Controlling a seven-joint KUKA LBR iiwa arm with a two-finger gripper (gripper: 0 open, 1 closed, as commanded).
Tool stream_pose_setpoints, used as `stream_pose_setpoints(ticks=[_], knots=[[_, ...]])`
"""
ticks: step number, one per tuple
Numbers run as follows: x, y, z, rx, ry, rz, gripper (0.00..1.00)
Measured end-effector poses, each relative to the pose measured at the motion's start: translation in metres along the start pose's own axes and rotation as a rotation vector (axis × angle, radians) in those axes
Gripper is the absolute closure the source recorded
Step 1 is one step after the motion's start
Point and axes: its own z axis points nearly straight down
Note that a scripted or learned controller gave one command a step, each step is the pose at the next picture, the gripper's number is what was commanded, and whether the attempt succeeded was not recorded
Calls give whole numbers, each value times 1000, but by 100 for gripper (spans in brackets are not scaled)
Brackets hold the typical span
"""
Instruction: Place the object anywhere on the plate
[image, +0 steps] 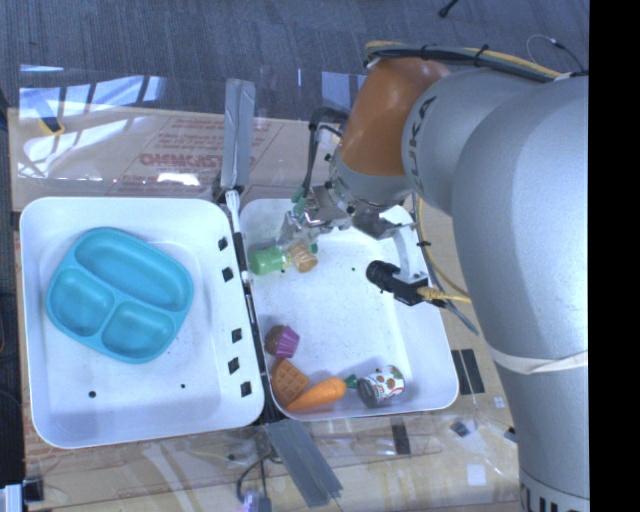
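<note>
The pincer (300, 232) hangs low in the far left corner of the right bin (425, 385), close beside the divider between the 2 bins, and whether it is wide or narrow cannot be told. Just below its tip, touching or nearly so, lies a green and tan toy (280, 260) against the bin's left wall; no grip on it can be made out. Nearer the camera from the pincer, along the same wall, sit a purple cupcake (283, 341) and a waffle cone piece (289, 379), and a carrot (320, 393) and a small can (381, 386) rest by the near rim. The middle of this bin's floor, to the right of the pincer and below it, is bare white. To the pincer's left, over the divider, the blue plate (120, 292) with 3 compartments lies in the left bin (60, 415), with bare floor around it. The grey arm (500, 180) crowds the right side over the worktop (130, 150).
</note>
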Motion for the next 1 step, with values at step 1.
stream_pose_setpoints(ticks=[1], knots=[[81,24,-26,-2,0,-15,100]])
